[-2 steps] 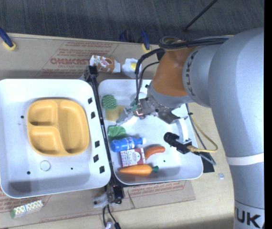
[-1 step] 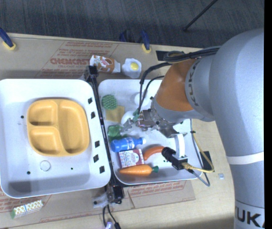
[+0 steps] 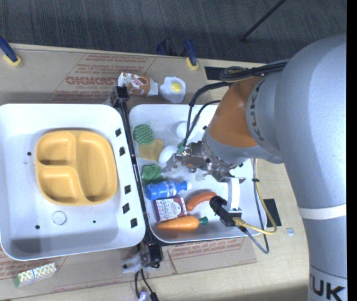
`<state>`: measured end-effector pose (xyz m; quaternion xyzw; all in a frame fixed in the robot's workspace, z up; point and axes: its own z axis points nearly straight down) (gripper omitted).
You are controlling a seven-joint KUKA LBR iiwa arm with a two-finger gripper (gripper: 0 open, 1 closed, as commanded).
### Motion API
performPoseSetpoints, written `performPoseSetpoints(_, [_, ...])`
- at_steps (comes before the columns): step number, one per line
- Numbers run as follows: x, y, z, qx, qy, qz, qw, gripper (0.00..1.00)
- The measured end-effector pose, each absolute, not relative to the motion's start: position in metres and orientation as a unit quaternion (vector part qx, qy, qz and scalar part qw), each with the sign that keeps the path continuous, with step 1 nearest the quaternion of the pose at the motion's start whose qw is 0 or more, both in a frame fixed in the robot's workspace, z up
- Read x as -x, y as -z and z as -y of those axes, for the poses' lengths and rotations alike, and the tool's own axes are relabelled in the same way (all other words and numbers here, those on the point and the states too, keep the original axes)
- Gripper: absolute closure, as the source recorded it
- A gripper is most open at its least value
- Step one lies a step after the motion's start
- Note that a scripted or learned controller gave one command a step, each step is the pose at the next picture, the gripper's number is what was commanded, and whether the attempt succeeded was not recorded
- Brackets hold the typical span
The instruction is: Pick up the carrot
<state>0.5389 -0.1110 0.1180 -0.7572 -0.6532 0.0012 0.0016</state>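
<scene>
A large grey robot arm [image 3: 304, 118] with an orange band reaches in from the right over the right-hand white bin [image 3: 247, 221], beside a left-hand white bin [image 3: 9, 168] holding a yellow divided tray [image 3: 76, 165]. Its gripper [image 3: 188, 158] hangs over the middle of the right bin; whether it is clenched or released cannot be told. The carrot [image 3: 180, 224] lies flat along that bin's near wall, beside a sausage [image 3: 200, 199], a maroon packet [image 3: 168, 207] and a blue bottle [image 3: 166, 189].

Slanted overhead view of 2 bins [image 3: 15, 168]
</scene>
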Motion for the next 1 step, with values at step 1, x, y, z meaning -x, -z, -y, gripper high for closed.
performPoseSetpoints(1, [-0.5145, -0.1034, 0.0959, 0.817, -0.0018, 0.576, 0.003, 0.00])
